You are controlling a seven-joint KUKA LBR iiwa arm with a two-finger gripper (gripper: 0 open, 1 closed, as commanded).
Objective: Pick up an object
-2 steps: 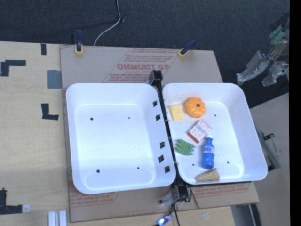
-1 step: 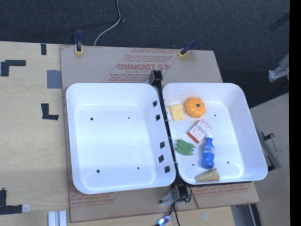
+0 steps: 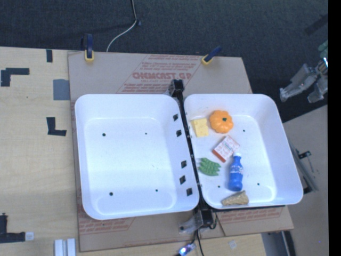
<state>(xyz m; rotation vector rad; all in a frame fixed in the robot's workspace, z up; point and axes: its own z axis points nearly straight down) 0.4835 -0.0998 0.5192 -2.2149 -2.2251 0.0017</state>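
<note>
Two white bins sit side by side on a cardboard sheet [image 3: 160, 71] clamped to the bench.

Left bin [image 3: 90, 111]: bare white floor with a few dark dots.

Right bin [image 3: 266, 111]: holds all the loose items, clustered toward its left and middle.

- Blue bottle [image 3: 235, 173], lying roughly lengthwise, cap end toward the far side, near the front half.
- Orange pumpkin [image 3: 221, 121], far part of the bin.
- Yellow block [image 3: 200, 127], just beside the pumpkin on its left, close to the divider.
- Red-and-white packet [image 3: 225, 148], tilted, between pumpkin and bottle.
- Green leafy piece [image 3: 209, 167], left of the bottle.
- Tan wedge [image 3: 235, 199], at the front wall, just below the bottle.

Gripper [image 3: 306, 87]: at the right edge of the frame, outside the right bin's far right corner, well apart from every item. Nothing is seen in it. Whether the claw is spread or closed, cannot tell.
</note>
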